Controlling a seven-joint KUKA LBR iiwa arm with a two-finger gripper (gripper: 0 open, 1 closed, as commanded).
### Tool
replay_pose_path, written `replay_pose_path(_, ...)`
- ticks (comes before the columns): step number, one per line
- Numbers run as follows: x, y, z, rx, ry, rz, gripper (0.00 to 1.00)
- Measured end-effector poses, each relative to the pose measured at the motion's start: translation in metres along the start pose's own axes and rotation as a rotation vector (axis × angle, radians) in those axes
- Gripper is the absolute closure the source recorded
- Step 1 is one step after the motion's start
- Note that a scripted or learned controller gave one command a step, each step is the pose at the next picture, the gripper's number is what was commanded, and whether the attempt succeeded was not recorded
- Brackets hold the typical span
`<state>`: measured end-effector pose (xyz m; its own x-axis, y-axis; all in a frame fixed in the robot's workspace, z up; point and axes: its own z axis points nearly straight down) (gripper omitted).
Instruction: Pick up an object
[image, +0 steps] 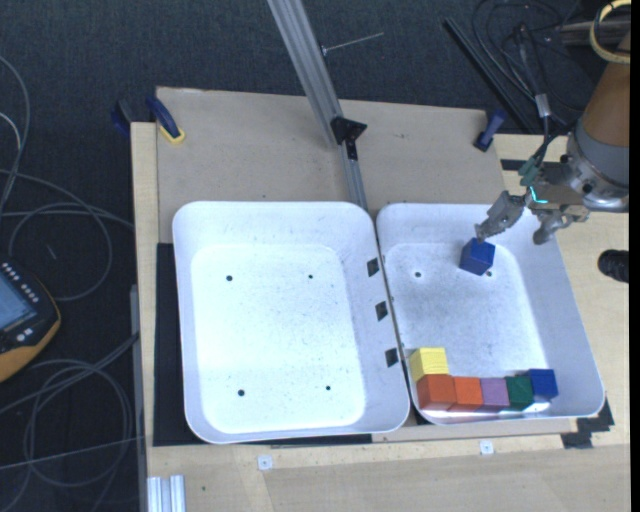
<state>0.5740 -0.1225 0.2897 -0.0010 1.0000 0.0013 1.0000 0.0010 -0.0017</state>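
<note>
The gripper (522, 222) is seen over the upper right part of the right bin (565, 300), with its two fingers (500, 215) spread apart and nothing between them. A blue cube (478, 257) lies just beside and below the left finger, tilted on the bin floor — close to it, though whether the two are touching cannot be told, and it is not enclosed by the jaws. The approach step appears to be in hand: no object is held, so the pick is judged not yet made. For the next move, the open fingers would need to be shifted toward the cube and lowered so that it is straddled before they are brought together; the cube's tilt may make a clean closure harder. Other candidates — a row of coloured cubes (480, 388) — are packed along the bin's near wall, well apart from the gripper. The left bin (185, 300) is not involved.
</note>
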Motion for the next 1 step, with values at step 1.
replay_pose_path(1,-0.0001,0.0001,0.0000,-0.001,0.000,0.001,0.00)
